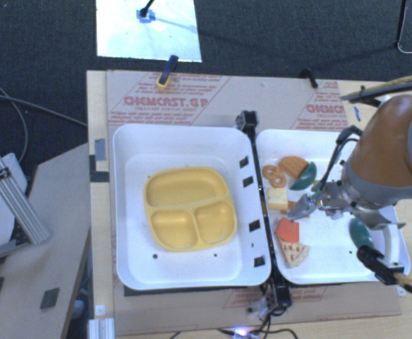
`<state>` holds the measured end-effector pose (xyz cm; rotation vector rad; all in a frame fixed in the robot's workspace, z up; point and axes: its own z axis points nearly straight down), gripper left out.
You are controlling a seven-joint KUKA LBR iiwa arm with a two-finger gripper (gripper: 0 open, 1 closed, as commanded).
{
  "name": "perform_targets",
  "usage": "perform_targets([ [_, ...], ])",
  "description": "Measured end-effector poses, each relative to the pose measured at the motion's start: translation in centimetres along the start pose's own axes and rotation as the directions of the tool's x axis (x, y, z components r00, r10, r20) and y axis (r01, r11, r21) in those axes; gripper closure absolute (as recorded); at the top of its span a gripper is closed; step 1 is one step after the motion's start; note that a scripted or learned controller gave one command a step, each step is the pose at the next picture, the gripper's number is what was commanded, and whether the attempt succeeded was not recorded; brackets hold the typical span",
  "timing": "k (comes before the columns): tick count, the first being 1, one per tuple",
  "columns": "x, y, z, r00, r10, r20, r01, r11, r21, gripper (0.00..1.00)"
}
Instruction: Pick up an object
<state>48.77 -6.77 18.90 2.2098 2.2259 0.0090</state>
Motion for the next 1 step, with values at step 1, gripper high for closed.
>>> perform_targets([
  [1, 6.4, 2.25, 0.5, 1.0, -0.004, -0.001, 0.004, 1.0, 0.005, 0.0],
])
